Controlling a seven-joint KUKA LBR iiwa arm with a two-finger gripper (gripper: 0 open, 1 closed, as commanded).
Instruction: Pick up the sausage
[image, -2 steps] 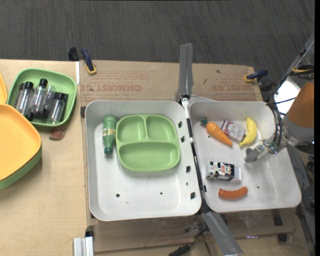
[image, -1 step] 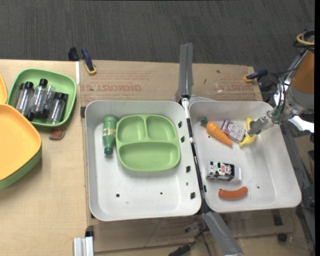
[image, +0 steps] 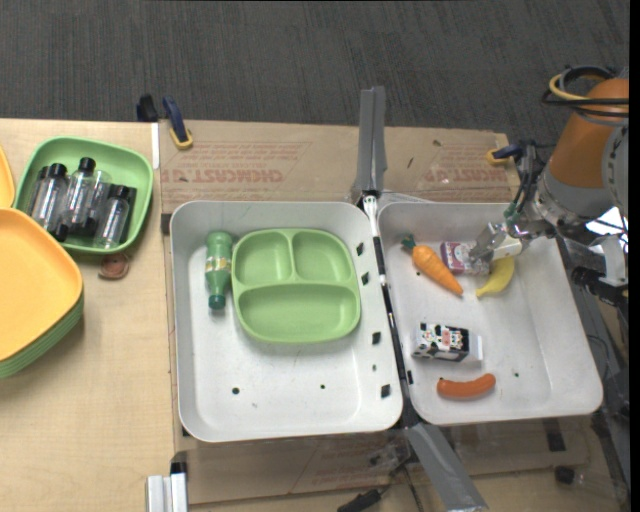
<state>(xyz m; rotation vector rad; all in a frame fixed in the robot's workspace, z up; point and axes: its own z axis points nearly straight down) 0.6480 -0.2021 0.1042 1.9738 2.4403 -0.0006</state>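
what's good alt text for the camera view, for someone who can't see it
The gripper hovers at the back of the right bin, by a banana and carrot, while the sausage lies untouched near the front beside a small carton. The left bin holds a green divided plate and a green bottle.

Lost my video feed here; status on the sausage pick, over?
End effector low at right bin's far end, by yellow banana. Red-orange sausage untouched, lying at near edge. Black-and-white carton just beyond it; approach from above open.

Robotics lab, clamped cardboard bench, two white bins, toy food
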